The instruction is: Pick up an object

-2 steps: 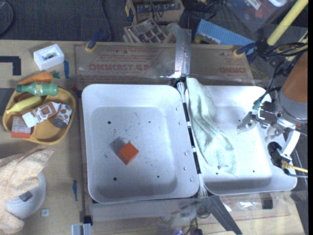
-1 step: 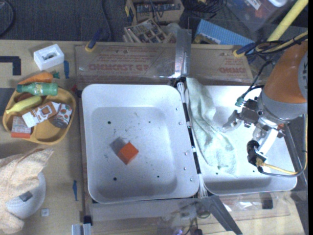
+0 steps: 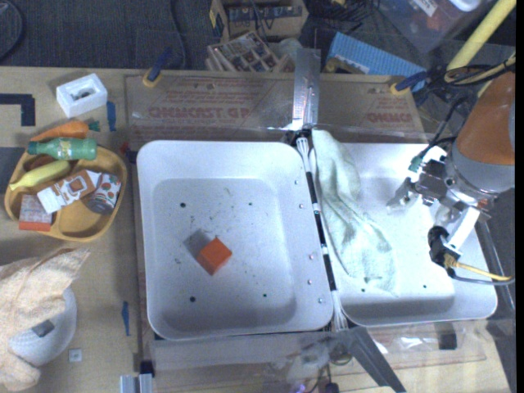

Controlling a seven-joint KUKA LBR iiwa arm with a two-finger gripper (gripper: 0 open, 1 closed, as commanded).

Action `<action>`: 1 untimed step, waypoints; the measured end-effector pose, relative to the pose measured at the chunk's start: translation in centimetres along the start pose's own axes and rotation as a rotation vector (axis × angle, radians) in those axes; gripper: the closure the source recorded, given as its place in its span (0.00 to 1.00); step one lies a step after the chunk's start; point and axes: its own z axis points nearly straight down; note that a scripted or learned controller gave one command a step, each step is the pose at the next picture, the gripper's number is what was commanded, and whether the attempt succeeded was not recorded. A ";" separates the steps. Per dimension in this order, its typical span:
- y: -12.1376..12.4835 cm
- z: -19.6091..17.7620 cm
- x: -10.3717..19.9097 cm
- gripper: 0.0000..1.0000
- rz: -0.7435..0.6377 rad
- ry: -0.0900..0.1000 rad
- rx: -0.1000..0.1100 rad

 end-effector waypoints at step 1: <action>-1.8 -0.5 -2.9 0.00 0.019 0.001 0.005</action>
